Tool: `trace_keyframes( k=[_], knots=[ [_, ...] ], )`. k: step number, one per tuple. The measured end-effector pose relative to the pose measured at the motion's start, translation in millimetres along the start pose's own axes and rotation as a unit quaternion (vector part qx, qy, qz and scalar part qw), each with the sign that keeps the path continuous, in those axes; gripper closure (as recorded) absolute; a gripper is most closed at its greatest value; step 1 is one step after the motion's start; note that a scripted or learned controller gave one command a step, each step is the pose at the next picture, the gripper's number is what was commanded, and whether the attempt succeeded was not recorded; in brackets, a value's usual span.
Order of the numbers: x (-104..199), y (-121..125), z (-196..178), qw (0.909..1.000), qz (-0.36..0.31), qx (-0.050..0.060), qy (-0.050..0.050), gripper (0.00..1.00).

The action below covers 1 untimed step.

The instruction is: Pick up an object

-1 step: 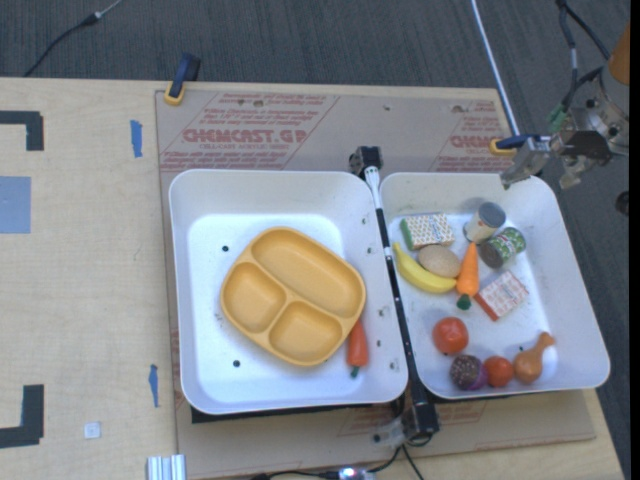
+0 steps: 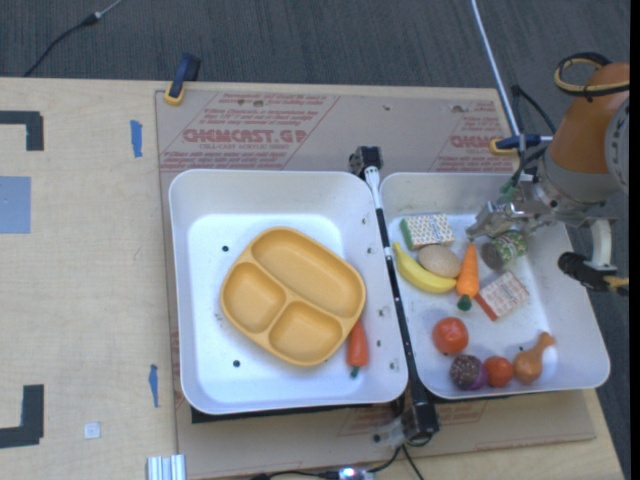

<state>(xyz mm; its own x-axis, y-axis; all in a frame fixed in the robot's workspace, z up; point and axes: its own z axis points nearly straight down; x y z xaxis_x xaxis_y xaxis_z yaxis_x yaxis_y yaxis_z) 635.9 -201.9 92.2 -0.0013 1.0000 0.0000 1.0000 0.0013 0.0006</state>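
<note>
In the right bin (image 2: 585, 353), the claw (image 2: 497, 226), its grip state unclear, hovers seemingly touching a greenish can (image 2: 505, 250).

Glossy white plastic bins (image 2: 190, 298) sit on matt cardboard (image 2: 300, 133); the yellow tray (image 2: 292, 296) looks smooth plastic.

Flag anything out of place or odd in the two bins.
One carrot lies alone in the left bin, on the floor beside the yellow plate, not in a compartment. All other food sits in the right bin. Nothing looks spilled or damaged.
</note>
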Motion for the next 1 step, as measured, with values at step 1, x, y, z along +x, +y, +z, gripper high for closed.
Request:
trace_keyframes(
  k=[1],
  knots=[
    [-0.9, -0.1, -11.1, 1.0000, 0.000, 0.001, -0.001, 1.00]
  ],
)
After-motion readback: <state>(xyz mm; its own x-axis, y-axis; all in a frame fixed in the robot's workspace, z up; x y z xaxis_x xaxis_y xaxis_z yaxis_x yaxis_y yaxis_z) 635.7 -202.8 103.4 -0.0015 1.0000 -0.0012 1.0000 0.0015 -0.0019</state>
